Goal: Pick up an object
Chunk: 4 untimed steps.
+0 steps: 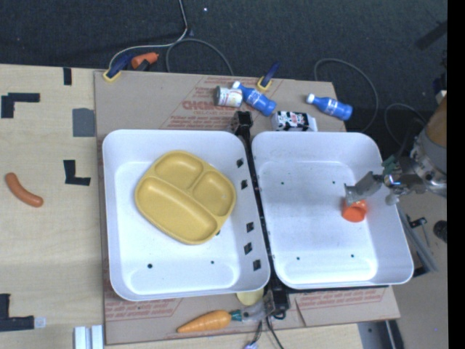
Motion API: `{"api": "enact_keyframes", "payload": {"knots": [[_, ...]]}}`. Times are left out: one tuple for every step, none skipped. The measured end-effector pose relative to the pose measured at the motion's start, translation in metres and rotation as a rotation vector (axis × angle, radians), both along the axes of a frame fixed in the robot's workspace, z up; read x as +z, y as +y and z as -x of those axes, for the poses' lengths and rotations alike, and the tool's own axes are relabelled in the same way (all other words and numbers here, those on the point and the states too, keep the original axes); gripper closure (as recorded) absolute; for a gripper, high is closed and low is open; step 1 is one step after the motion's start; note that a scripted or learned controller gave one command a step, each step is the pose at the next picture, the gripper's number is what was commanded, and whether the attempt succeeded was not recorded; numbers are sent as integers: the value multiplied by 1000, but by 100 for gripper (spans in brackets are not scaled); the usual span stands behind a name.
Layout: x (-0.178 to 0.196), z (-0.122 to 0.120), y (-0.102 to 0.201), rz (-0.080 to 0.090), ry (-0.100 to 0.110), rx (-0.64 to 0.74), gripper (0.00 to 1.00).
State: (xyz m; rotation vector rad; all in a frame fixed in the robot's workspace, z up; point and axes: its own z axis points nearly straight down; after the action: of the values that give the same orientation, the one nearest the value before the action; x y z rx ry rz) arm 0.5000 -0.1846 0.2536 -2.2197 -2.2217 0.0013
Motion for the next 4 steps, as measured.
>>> {"api": "enact_keyframes", "payload": {"knots": [[-98,-39,-40,0,6,-2,0],[-152,-62,-39,8,-15,0,0],[-77,-17,-40,3,-6,-1,0],[-170,-22,-37,4,-5,-1,0]]}}
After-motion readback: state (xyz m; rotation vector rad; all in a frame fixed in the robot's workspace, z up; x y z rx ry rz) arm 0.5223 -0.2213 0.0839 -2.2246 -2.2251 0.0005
